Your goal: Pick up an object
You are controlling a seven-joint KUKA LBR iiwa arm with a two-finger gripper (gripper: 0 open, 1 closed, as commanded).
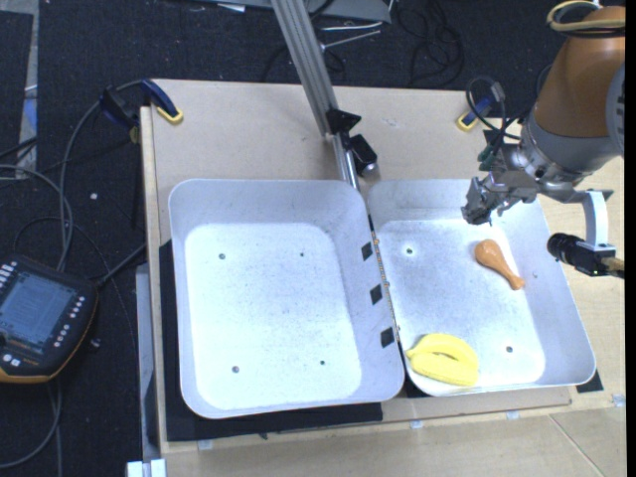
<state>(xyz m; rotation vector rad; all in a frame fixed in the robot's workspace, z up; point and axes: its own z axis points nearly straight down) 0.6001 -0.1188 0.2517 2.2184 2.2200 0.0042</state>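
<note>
No object is lifted yet. The gripper (484, 210) (finger state: cannot tell) hangs just above the orange drumstick (497, 261); the yellow banana (444, 359) lies further below.

Even, bright overhead light washes the two white bins (268, 296) pale, shadows stay soft, and the whole frame looks slightly grainy.

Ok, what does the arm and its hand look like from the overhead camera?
The arm is a rounded grey body with a broad orange band above the wrist, rimmed by a thin pale ring at the top. Dark cables run beside the wrist. The hand is a small, dark grey metal piece with two short fingers.
</note>
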